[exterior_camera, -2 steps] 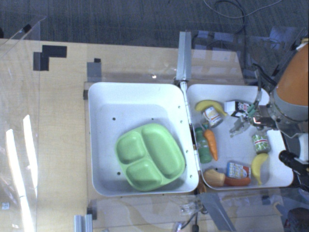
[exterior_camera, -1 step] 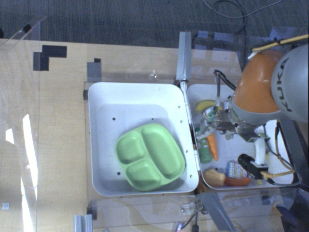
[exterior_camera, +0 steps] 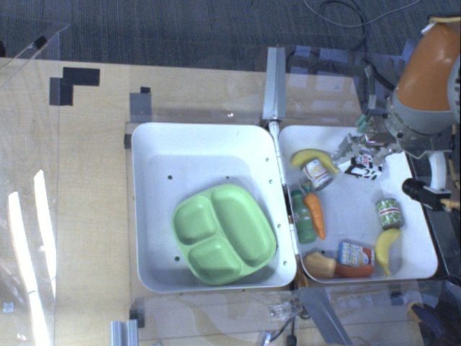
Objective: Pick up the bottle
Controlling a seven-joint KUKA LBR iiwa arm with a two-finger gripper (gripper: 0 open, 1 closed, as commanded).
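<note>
Camera view, looking down at a slant. Landmark: the metal divider rail [exterior_camera: 274,96] that runs between the two white bins.

Left of the rail, the left bin [exterior_camera: 155,193] holds a green sectioned plate [exterior_camera: 225,233], lying flat toward the bin's near side.

Right of the rail, the right bin [exterior_camera: 421,262] holds the clutter. The bottle [exterior_camera: 302,218], green, lies on its side just right of the rail, along the bin's left wall. An orange carrot [exterior_camera: 315,215] lies touching the bottle's far-from-rail side. Farther from the viewer, a yellow banana [exterior_camera: 310,157] curves over a small tin can [exterior_camera: 317,173]. Toward the near edge: a brown bread-like piece [exterior_camera: 320,265], a small carton [exterior_camera: 354,253] and a red item under it. Well right of the rail: a green-labelled can [exterior_camera: 389,213] with a second banana [exterior_camera: 387,247] just below it.

The gripper [exterior_camera: 360,148] sits at the far part of the right bin, well apart from the bottle, over a black-and-white patterned item [exterior_camera: 366,168]. Fingers too small and cluttered to read; cannot tell whether wide or narrow. Nothing is visibly held between them. The arm's orange band [exterior_camera: 428,63] is at the right.
</note>
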